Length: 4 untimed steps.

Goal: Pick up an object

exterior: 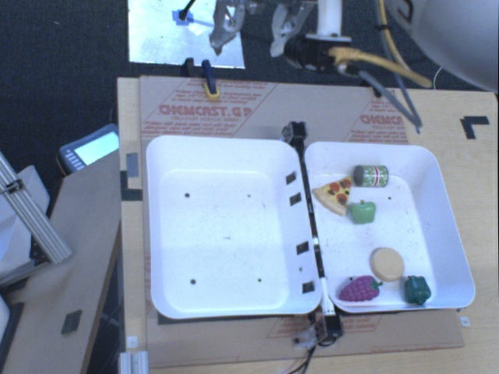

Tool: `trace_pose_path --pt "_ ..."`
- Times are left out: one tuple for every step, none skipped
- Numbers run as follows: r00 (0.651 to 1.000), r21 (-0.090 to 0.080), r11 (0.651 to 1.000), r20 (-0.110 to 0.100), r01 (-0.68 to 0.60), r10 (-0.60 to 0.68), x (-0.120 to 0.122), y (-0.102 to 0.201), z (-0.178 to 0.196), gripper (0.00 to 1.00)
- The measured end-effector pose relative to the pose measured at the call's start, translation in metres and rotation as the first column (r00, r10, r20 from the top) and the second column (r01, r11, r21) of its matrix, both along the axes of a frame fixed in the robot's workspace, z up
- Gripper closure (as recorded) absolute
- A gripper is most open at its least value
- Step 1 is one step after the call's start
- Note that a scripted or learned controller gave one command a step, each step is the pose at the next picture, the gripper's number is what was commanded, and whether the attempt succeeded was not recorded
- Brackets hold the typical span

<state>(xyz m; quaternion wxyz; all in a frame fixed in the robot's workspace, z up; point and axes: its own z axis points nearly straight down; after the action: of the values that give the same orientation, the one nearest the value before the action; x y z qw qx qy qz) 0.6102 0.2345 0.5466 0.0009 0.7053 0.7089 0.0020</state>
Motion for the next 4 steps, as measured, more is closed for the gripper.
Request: trace_pose_path --pt "1.000 0.001 1.000 0.003 -0.003 0.003 0.000 0.000 0.012 1.00" --pt "1.000 0.001 1.000 0.002 -0.003 0.003 0.000 0.000 0.011 0.00" --pt "1.000 0.002 1.000 0.005 -0.006 0.006 0.000 0.000 0.023 1.00" --pt "1.000 0.002 1.000 0.004 -0.006 0.006 0.000 0.000 0.023 0.00"
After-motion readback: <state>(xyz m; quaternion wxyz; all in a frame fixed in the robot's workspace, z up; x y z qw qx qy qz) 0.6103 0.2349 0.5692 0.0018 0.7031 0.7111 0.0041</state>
